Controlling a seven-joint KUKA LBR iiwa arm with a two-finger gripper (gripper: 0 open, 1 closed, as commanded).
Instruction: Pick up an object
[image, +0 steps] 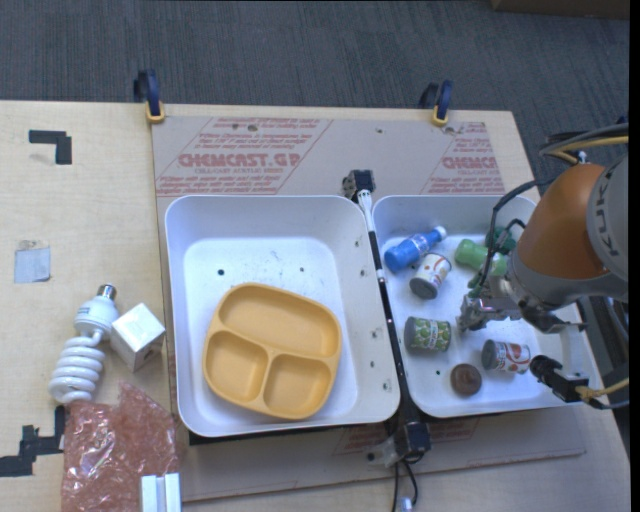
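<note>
On the bench, my arm (575, 235) reaches over the right bin (570, 400); my gripper (478, 312) hangs among cans beside a green can (428, 334), grip unclear.

We see a pale wooden bench (70, 100) carrying a brown printed board (250, 150). Two white bins (190, 330) (400, 215) sit side by side on it. Left of them lie a spiral bulb (82, 355), a white cube (138, 335) and what may be pink plastic wrap (110, 450).

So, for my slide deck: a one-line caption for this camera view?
KUKA arm's gripper hovers among small cans and a blue bottle in the right bin; yellow tray fills the left.
</note>
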